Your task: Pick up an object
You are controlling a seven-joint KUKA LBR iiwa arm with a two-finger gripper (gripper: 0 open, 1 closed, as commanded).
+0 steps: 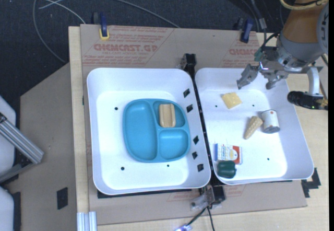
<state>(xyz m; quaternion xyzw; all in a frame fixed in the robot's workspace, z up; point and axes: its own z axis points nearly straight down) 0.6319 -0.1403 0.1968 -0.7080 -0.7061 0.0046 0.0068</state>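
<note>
Your likeliest target, the pale yellow flat wedge of foam or cheese (231,100), lies on the floor of the right-hand shallow white bin (292,164), just below and to the camera-left of the two-finger gripper (259,79). The gripper hangs over that bin's far corner with its fingers spread wide and nothing between them.

Watch for a few failures. The wedge looks thin and flat, so I judge the fingertips may close above it or slide it across the smooth plastic. A descent this close to the bin's far wall risks a finger catching the rim.

Further out from the gripper, towards the camera, a cream ridged cone (252,127) touches or nearly touches a small grey-white cylinder (270,120); going for either could knock the other, and the cylinder may roll. Nearest the camera sit a small white printed packet (228,152) and a dark green rounded lump (226,169), just beside each other.

The left-hand white bin (102,130) carries a blue divided plastic tray (141,130) with a tan block (167,115) in one compartment. Both bins rest on a brown cardboard sheet (130,42) clamped at its far edge, with cables on the dark floor beyond.
</note>
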